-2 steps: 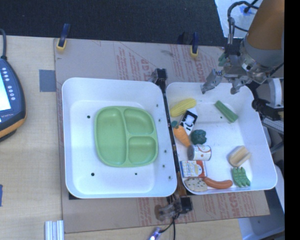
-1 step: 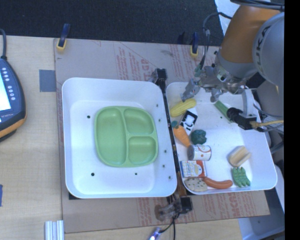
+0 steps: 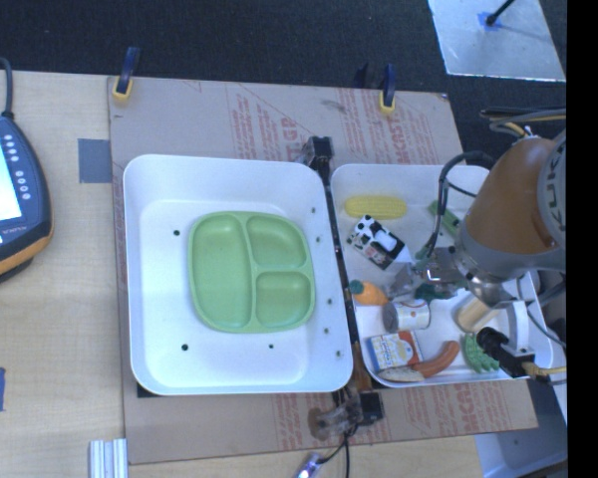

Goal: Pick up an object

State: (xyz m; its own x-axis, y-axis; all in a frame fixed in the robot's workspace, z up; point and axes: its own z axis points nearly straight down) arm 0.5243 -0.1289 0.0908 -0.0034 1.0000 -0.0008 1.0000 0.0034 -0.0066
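Observation:
The right bin (image 3: pixel 389 180) holds a yellow corn cob (image 3: pixel 375 206), a black-and-white cow toy (image 3: pixel 376 241), an orange piece (image 3: pixel 371 293), a white cup (image 3: pixel 409 317), a small carton (image 3: pixel 392 349), a sausage (image 3: pixel 434 360) and a green toy (image 3: pixel 477 354). My gripper (image 3: pixel 426 279) hangs low over the middle of this bin, just right of the cow toy and above the white cup. The arm's orange band and grey wrist cover the bin's right part.
The left bin (image 3: pixel 154 267) holds a green divided plate (image 3: pixel 251 270). A teach pendant (image 3: pixel 8 197) lies on the bench at far left. Clamps (image 3: pixel 126 74) hold the cardboard sheet at its back edge.

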